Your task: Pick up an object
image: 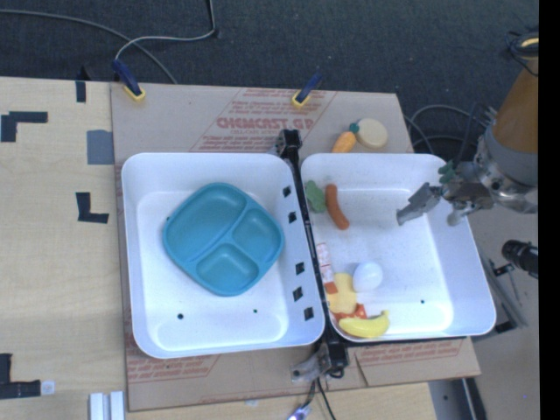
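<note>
Nearest the camera: yellow banana [366,325], tucked in right bin's [455,313] near-left corner beside yellow-orange pieces [341,296] and white egg [367,276]. Farther along left wall: sausage [337,206] and green piece [314,197]. Gripper [435,205] above bin's right side, fingers spread, pinching nothing. Left bin [144,261]: blue divided plate [224,238].

The arm [523,121] is cut off by the right edge above the orange band. The small toys [343,297] heaped in the right bin's [455,304] near-left corner overlap and cannot be told apart individually. The print on the cardboard [254,125] is partly covered by the bins.
</note>
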Robot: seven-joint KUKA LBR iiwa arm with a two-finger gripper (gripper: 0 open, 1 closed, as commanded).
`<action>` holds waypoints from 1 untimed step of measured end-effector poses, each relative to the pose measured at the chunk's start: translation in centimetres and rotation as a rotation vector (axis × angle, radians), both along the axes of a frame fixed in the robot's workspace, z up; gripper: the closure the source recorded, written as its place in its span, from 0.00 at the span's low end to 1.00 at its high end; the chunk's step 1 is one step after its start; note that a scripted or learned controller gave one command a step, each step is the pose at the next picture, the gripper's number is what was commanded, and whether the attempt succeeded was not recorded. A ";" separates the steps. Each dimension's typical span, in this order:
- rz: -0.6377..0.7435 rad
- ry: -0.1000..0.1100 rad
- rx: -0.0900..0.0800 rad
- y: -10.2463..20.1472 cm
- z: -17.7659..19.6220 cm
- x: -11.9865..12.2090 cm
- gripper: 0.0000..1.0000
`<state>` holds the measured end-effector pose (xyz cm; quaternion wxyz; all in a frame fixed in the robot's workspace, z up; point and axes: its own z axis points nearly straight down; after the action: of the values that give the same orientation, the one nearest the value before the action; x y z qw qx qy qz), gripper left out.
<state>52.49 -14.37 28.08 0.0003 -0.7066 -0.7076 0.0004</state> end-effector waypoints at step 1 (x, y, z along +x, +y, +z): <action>0.001 0.003 0.001 6.5 -9.8 5.8 0.00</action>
<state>58.29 -7.87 18.31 0.0017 -0.7062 -0.7081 0.0009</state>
